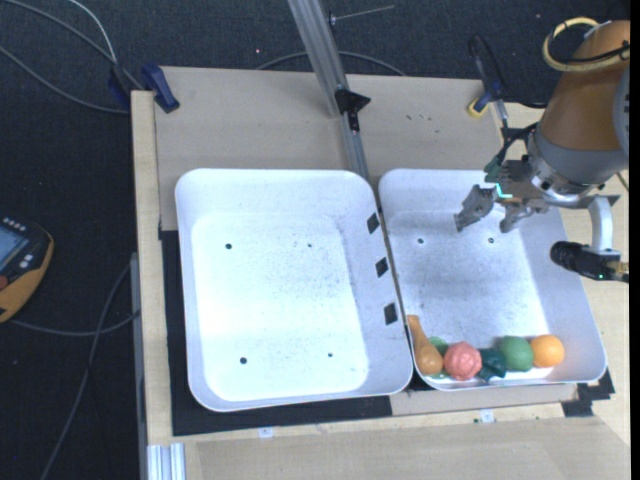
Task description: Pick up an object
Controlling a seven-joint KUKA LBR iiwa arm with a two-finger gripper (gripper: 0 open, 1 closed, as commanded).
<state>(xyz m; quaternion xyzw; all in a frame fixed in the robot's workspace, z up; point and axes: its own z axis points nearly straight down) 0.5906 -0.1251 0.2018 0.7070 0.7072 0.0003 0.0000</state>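
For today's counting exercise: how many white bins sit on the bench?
2. The left bin lies on the bench's left half; the right bin lies beside it, under the gripper, with small toy items along its near edge.

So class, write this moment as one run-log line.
gripper: open, nothing held, above right bin far end | toys: clustered along near wall | grasp: not yet done

White speckled bins (270, 193); orange ball (547, 349), green ball (516, 352), pink ball (461, 360) at lower right; orange-banded arm (590, 78).
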